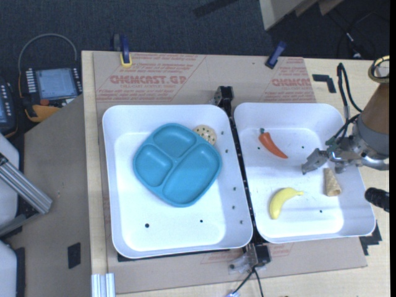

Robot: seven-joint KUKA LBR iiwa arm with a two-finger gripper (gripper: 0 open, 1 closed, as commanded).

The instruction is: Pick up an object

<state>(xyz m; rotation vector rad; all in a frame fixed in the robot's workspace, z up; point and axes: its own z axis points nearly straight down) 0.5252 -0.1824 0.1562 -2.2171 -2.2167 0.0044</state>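
Nearest the camera, the left bin's front rim runs along the bench edge. Inspection proceeds left to right.

Left bin: one blue sectioned plate, lying flat near the centre, and one round cookie touching its upper right edge, partly tucked behind it. Count — two items.

Right bin: one red chili pepper toward the back, one yellow banana toward the front, and one tan cone-shaped piece near the right wall. Count — three items. All three rest on the bin floor, apart from one another.

Gripper: positioned low over the right bin, between the pepper and the tan piece, just beside the latter. One dark finger extends leftward; whether the fingers stand apart or together cannot be told from this angle. Nothing is visible between them.

Progress: no object is lifted. The pick is judged not yet accomplished; every candidate lies where it can be reached. The tan piece is the closest candidate, the pepper next. Remaining work, by judgement: closing on one item and raising it clear of the bin.
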